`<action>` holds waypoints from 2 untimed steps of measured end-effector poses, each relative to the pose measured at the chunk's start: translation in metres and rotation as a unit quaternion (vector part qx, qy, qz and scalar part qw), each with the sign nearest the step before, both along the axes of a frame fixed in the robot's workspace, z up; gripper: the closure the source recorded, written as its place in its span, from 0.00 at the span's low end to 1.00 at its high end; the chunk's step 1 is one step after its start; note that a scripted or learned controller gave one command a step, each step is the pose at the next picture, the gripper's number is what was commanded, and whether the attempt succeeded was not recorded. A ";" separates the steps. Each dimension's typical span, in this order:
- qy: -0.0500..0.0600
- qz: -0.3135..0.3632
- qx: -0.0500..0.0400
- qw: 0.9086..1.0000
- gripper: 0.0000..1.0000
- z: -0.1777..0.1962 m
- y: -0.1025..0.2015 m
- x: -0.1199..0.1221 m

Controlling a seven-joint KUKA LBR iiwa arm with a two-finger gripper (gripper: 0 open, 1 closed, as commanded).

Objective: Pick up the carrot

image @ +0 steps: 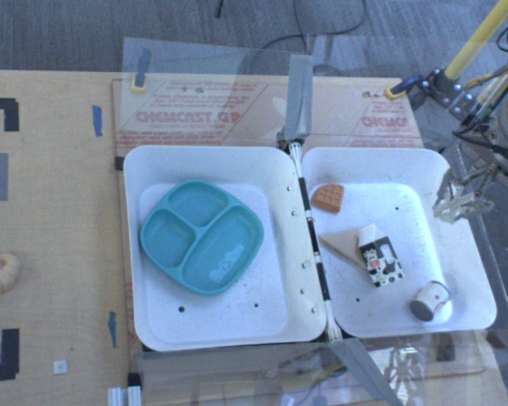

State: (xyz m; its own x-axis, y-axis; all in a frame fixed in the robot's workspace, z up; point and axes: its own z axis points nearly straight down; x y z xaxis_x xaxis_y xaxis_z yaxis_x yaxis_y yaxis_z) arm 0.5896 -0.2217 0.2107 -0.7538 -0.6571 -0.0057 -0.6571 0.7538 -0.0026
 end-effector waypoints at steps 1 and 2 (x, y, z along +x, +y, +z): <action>0.001 0.129 0.000 0.992 1.00 0.003 0.001 -0.031; -0.002 0.293 -0.001 0.956 1.00 -0.003 0.046 0.023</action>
